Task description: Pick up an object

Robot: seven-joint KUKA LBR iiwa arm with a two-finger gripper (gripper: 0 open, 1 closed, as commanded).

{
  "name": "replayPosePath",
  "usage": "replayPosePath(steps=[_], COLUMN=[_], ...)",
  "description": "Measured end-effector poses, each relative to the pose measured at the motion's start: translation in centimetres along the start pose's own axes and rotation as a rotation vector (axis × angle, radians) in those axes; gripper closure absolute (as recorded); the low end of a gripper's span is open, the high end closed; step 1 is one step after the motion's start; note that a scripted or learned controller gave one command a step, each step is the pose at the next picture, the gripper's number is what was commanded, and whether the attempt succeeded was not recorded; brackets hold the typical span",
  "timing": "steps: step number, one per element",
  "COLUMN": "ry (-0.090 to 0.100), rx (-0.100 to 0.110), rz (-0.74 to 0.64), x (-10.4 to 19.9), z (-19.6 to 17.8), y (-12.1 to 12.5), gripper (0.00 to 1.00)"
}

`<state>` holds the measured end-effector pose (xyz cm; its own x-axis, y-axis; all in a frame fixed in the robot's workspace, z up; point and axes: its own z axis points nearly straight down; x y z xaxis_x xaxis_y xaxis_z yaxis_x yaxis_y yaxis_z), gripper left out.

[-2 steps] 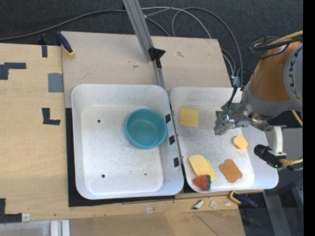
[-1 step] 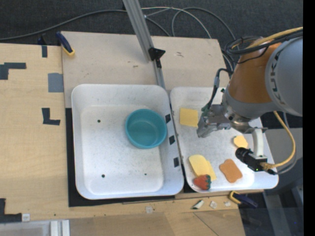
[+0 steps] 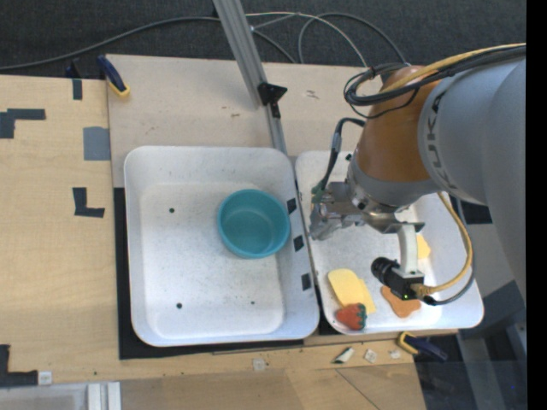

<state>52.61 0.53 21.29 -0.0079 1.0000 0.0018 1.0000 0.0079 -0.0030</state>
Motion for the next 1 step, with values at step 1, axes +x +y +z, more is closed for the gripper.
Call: replayPosePath(steps=[1], ry=[0.001], rx=[-0.001], rz=[-0.001], x=[6.08], z=[-1.36], y=[-1.01], gripper=[1.0])
